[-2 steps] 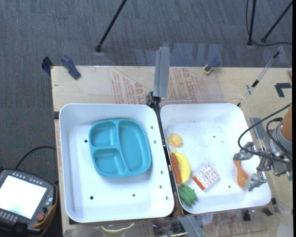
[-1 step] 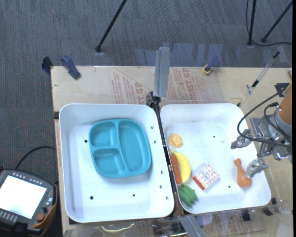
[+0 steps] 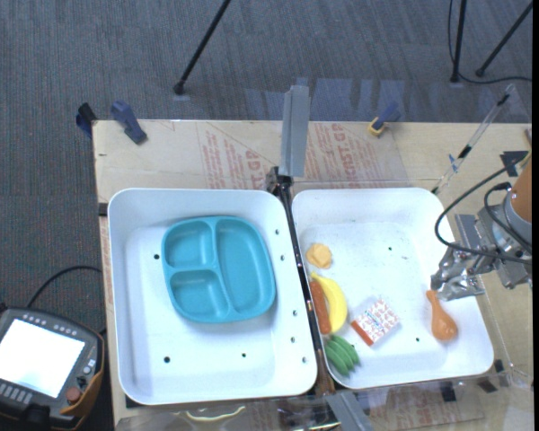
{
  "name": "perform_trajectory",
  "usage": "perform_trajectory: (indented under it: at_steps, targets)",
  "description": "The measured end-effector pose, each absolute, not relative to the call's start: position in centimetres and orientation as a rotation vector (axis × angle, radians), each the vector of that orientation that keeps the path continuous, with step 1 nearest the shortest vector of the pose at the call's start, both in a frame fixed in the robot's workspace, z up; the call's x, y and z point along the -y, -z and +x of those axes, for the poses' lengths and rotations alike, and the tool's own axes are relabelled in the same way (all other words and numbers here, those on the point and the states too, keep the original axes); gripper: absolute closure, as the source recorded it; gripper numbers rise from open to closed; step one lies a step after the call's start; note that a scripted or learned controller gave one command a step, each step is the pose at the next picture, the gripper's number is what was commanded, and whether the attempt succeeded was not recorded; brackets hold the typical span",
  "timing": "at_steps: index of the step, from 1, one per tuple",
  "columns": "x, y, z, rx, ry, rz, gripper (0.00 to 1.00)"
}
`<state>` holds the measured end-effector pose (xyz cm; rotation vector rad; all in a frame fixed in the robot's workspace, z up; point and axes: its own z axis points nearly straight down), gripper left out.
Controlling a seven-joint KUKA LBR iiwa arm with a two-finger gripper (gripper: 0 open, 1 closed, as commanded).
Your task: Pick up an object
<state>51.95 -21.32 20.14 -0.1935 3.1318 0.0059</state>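
Green ridged plastic vegetable (image 3: pixel 342 354) lies low in the right white bin (image 3: pixel 404 206); metal gripper (image 3: pixel 458 281) hangs at its right edge above an orange plastic drumstick (image 3: pixel 441 317), fingers' spacing unclear to me.

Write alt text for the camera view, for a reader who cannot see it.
Seen from above, a robot arm's tool hangs over the right edge of the right white bin, near an orange toy drumstick. That bin also holds a banana, a green toy, a red-patterned packet and a small orange piece; the left bin holds a blue divided plate.
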Motion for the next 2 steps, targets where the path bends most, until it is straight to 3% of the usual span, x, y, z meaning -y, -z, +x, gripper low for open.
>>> perform_trajectory:
  at_steps: [1, 2]
  targets:
    - [21.33, -20.10, 51.93, -3.132, -0.007, -0.192, 0.00]
    - [21.33, -20.10, 51.93, -3.132, -0.007, -0.192, 0.00]
